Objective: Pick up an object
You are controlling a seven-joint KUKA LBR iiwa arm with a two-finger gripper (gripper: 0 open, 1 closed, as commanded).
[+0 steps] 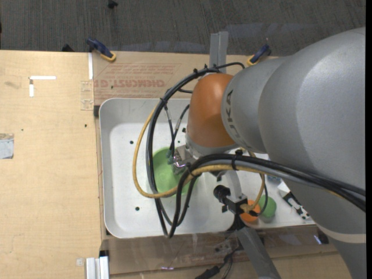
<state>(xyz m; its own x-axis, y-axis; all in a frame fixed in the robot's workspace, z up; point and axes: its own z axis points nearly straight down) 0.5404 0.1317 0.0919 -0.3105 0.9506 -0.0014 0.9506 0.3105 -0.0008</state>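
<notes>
A grey arm (pixel 302 115) with an orange band (pixel 209 112) reaches in from 3 o'clock and hangs low over a white bin (pixel 116 173) on a wooden bench (pixel 40 173). The arm's bulk covers the wrist, and the tool below it is hidden, so whether it is released, clenched or grasping anything cannot be told. Black and yellow cables (pixel 157 173) loop out from under the band and sweep across the bin's middle toward 7 o'clock.

A green object (pixel 164 170), possibly a soft round piece, lies on the bin floor just at 8 o'clock of the band, partly crossed by the cables and partly under the wrist. A smaller green ball (pixel 268 208) sits near the bin's front rim at 5 o'clock of the band, with an orange bit (pixel 249 215) touching or just beside it on its 9 o'clock side; a black fitting overlaps that spot, and the contact is unclear. A white item with dark marks (pixel 293 202) lies just at 3 o'clock of the ball, close under the arm.

At 12 o'clock of the bin, a brown cardboard sheet (pixel 145 80) with red print is held by 2 blue-and-yellow clamps (pixel 102 50), 1 at each far corner. Dark carpet (pixel 174 10) runs beyond the bench.
</notes>
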